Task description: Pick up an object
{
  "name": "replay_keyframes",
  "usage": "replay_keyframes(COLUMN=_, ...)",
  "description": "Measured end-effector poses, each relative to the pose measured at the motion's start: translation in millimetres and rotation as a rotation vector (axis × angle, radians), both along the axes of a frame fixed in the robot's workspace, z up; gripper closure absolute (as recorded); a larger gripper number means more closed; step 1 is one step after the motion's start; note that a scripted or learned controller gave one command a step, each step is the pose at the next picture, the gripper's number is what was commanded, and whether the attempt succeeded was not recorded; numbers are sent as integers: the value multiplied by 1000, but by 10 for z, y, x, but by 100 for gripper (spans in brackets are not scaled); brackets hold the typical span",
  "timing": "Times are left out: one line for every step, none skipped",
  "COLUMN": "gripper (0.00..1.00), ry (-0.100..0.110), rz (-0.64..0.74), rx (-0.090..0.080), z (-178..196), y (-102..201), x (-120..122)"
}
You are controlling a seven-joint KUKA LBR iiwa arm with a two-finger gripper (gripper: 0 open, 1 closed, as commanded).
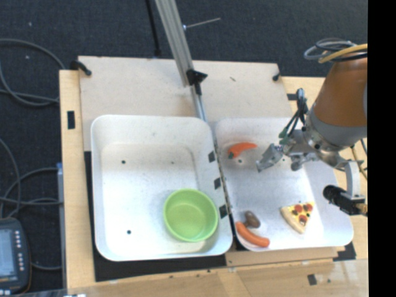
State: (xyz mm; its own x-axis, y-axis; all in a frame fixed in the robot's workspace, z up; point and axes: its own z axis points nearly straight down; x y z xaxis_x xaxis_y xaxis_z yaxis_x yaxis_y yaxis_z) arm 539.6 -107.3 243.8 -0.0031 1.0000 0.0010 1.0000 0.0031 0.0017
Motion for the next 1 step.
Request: replay_keyframes(gripper=0, ry=0, rz=-1, rx=0, z=0, y=0, x=0)
